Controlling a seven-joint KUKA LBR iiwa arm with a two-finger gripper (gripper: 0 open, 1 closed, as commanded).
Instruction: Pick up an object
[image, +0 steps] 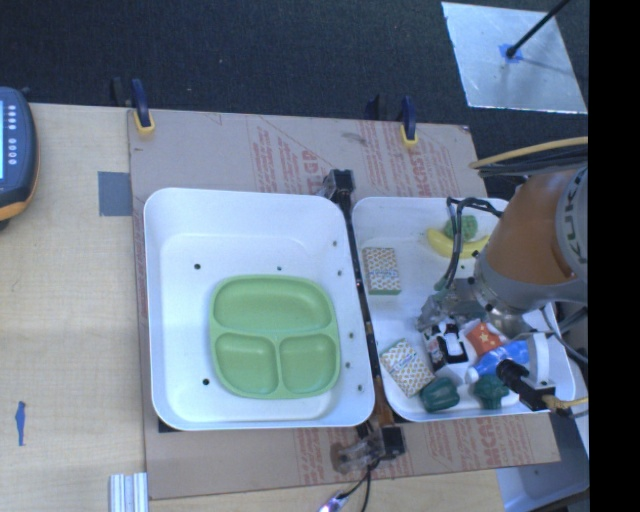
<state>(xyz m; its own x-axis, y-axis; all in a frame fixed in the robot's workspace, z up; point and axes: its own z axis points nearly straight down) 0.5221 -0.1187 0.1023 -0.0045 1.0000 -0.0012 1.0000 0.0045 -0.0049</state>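
We see the grey-and-orange arm's gripper (447, 318) low in the right shallow white bin (400, 215) among small cluttered objects (452, 345), though we cannot tell its jaws' state.

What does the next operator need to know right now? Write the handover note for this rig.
Gripper: down in the right bin, over the clutter near the bin's middle; nothing seen between its fingers, and their state is unclear.
Things in the right bin: patterned block at upper left, second patterned block at lower left, dark green object at the front edge, yellow banana at the back, blue and white item and orange item beside the arm.
Left bin: holds a green divided tray.
Done: no pick confirmed.
Left: grasp one object and lift it clear.
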